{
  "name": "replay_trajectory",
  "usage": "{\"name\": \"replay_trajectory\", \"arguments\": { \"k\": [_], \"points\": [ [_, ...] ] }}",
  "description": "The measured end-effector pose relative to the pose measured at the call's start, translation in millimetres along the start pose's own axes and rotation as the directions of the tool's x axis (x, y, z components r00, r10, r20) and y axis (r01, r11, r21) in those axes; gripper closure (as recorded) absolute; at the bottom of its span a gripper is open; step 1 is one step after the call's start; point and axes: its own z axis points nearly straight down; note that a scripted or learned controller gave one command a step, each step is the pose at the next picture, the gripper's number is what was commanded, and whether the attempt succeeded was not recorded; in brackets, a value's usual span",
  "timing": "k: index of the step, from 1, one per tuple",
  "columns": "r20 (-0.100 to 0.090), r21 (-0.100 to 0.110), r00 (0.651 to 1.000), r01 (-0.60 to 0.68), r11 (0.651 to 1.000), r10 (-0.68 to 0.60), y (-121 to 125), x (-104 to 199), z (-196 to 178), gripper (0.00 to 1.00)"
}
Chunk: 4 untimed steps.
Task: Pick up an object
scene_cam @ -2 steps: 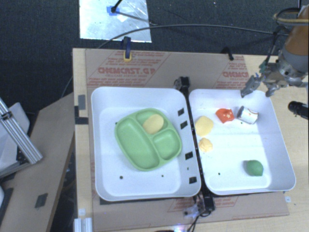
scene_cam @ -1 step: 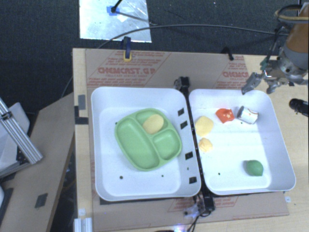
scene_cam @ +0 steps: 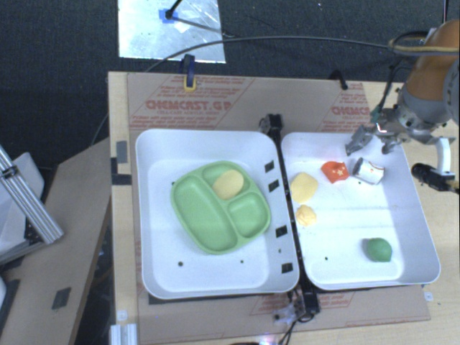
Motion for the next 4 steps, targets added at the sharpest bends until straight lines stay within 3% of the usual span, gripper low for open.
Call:
{"name": "replay_trajectory", "arguments": {
  "k": [1,2,3,4],
  "points": [
    [0.0,0.0,1.0,-0.004,1.0,0.004,-3.9,-2.0,61.2,0.0],
    [0.001,-0.003,1.0,0.0,1.0,0.0,-2.7,-1.5,75.6,0.0],
    [0.003,-0.008,1.0,0.002,1.0,-0.002,-1.2,-1.7,62.8,1.0],
    [0.003,-0.01,1.0,-0.001,1.0,0.001,-1.0,-1.0,-3.0,1.0]
  ]
}}
